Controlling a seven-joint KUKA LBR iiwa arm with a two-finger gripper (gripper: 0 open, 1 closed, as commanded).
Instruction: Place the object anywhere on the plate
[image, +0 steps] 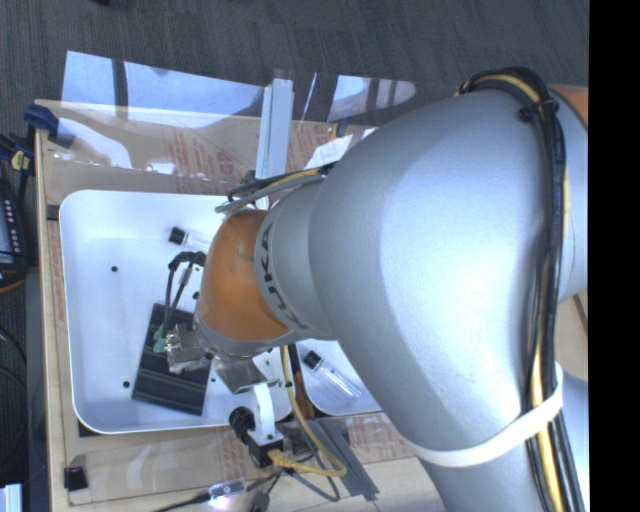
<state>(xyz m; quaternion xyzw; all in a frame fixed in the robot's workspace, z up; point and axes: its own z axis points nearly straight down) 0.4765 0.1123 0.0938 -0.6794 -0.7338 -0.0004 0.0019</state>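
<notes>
My gripper (172, 362) is a dark block with a metal part and a green spot. It hangs low over the near right part of the left bin (90, 300), below the orange wrist band. A small black object (178, 237) lies on the bin floor farther back, apart from the gripper. A slice of the white plate (325, 400) peeks out from under the arm in the right bin. A small clear piece with a black end (328, 375) lies on it. The arm hides the rest of the plate.
The big grey arm covers the right bin and most of the view. Two tiny dark specks (114, 268) (127, 383) dot the left bin floor. Clear plastic sheets (160, 95) stand behind the bins.
</notes>
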